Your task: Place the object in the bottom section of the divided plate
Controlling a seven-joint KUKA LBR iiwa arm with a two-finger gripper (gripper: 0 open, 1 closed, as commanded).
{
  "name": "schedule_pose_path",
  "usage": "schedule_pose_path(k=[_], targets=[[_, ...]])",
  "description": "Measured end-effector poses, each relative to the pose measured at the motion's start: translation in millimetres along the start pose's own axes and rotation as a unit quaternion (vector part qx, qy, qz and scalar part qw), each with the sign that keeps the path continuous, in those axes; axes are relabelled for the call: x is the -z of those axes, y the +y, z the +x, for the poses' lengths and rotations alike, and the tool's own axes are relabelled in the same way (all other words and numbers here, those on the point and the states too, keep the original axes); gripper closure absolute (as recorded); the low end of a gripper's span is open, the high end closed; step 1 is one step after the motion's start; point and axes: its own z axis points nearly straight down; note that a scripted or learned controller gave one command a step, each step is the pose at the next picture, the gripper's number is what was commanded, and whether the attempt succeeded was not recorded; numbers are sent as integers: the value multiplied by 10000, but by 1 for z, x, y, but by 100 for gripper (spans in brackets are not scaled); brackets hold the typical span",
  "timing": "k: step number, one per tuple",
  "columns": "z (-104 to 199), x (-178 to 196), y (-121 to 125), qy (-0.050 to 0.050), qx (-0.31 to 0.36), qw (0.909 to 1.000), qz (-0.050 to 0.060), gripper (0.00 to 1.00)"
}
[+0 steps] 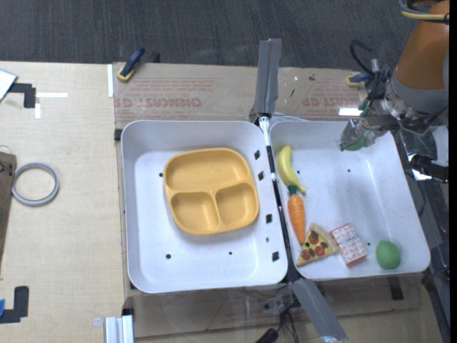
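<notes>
A roll of tape (33, 184) lies on the bench (64, 263), a blue-yellow clamp (131, 63) near the cardboard's (193, 95) corner

You are looking at a single arm (423, 48) whose visible upper part is a rounded orange shell, capped by a pale ring with a dark rim. Below the orange comes a grey wrist section. Black cables loop out beside it on your left and run down toward the tool (355, 138), which is a small, cluttered assembly of grey and silver metal with a touch of green. Its finer details are too small to make out.
</notes>
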Motion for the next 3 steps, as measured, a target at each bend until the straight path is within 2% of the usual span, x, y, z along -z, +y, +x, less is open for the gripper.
schedule_pose_path(k=[1,2,3], targets=[[55,-15,38,0,-677,9977,4,100],[125,-15,8,5,-168,9999,12,100],[192,-15,3,4,-699,9976,19,100]])
